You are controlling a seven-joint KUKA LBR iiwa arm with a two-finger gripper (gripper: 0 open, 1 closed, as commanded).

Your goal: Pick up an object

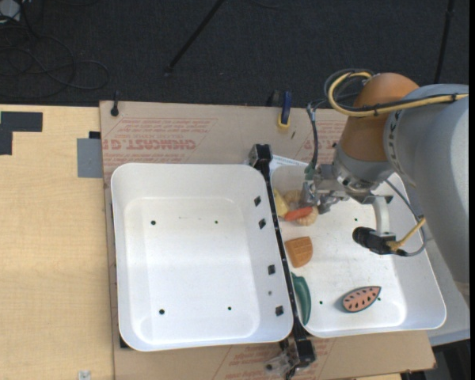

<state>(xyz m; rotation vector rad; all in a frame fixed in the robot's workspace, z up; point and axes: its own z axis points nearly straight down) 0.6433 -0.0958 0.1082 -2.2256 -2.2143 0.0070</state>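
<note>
My gripper (313, 200) hangs low over the back left part of the right bin (404, 303), right above a small red piece (301, 213) and a pale yellow piece (282, 205) near the divider. An orange block (299, 250) lies just in front of them. A dark green object (302, 297) rests along the bin's left wall. A pink oval with dark spots (359, 298) sits toward the front. Nothing is visibly between the fingers.
The left bin (188, 252) sits beside the right one, joined by a black clip strip (269, 236). A black cable fitting (375, 239) hangs off the wrist over the right bin. Cardboard lies under both bins.
</note>
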